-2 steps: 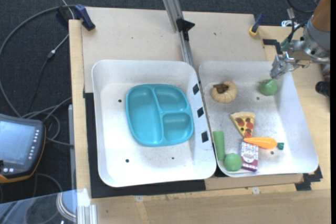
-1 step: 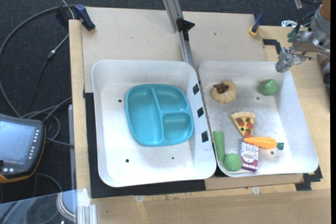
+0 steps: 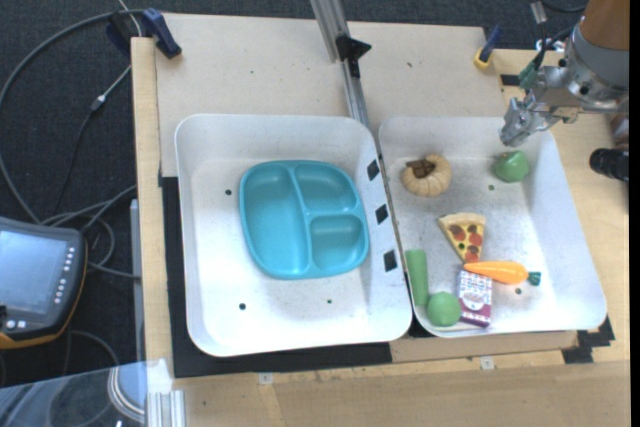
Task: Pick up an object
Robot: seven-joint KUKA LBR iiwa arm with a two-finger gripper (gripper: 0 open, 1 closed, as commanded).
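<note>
- Hovering at the far right corner of the right bin (image 3: 560, 215), the pincer (image 3: 516, 130) hangs just above and slightly left of a small green ball (image 3: 511, 166); whether it touches the ball I cannot tell.
- Pincer state: cannot tell from this slanted view whether it stands open or closed. Nothing visibly gripped.
- Step in hand, as I judge it: the approach, with the grasp itself not yet made. The green ball looks like the target, being the nearest thing under the tool.
- Next move would call for lining up squarely over the ball, descending, then closing across its middle. A round thing near the bin wall may roll or be pushed against the rim.
- Green ball: roundish, no clear long axis, no pointing direction to note. Sits near the bin's far right wall, apart from the rest.
- Outward, same bin: a brown pumpkin-like toy (image 3: 426, 174) to the left, well apart from the ball.
- Nearer the camera: a pizza slice toy (image 3: 464, 235), tip pointing toward the near edge; an orange carrot (image 3: 497, 270) lying crosswise, green end to the right; a small carton (image 3: 475, 299) just below the carrot; a green rod (image 3: 416, 272) with a green sphere (image 3: 443, 308) beside it.
- Left bin (image 3: 200, 245) holds a blue divided plate (image 3: 303, 218).
- Both bins rest on the bench (image 3: 250, 65).
</note>
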